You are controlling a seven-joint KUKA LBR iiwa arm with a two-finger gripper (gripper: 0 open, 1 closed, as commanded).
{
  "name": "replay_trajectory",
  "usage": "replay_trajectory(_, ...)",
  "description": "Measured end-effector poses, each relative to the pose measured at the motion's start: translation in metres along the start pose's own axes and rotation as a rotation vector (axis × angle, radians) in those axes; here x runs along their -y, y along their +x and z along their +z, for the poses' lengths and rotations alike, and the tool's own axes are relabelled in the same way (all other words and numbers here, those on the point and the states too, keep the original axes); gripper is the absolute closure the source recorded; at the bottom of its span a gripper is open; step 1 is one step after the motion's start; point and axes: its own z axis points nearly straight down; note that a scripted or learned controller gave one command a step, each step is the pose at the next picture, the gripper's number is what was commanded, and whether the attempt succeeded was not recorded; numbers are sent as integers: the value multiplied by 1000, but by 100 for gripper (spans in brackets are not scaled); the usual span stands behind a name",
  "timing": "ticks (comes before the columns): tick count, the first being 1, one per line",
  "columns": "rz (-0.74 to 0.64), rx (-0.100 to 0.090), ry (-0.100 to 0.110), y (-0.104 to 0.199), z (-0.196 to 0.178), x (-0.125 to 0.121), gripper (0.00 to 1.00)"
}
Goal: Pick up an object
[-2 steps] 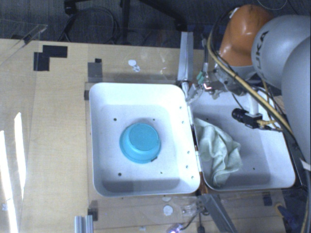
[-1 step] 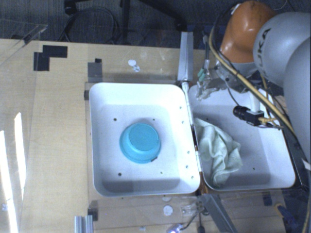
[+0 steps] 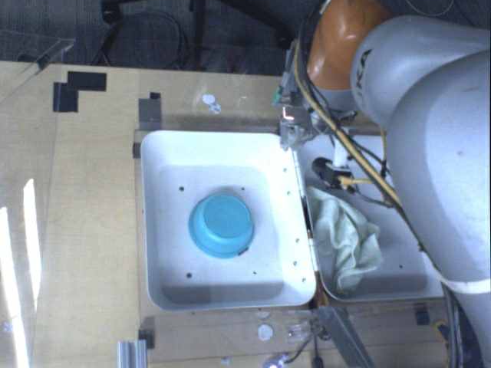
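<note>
Pale wooden bench (image 3: 84, 228) under two white bins, blue bowl (image 3: 222, 225) in the nine-o'clock bin (image 3: 165, 159), rumpled cloth (image 3: 345, 240) at three o'clock, dark carpet (image 3: 61, 6) at twelve, my gripper's (image 3: 295, 133) state I cannot tell.

Smooth blue plastic bowl (image 3: 222, 225), soft pale cloth (image 3: 346, 238), matt white bins (image 3: 165, 282), wooden bench (image 3: 77, 228).
</note>
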Motion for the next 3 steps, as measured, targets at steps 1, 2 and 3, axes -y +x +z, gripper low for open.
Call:
replay_trajectory(1,84,0,2,65,46,5,100)
replay_trajectory(2,189,0,-1,15,-120,23,100)
replay_trajectory(3,260,1,3,76,-77,35,100)
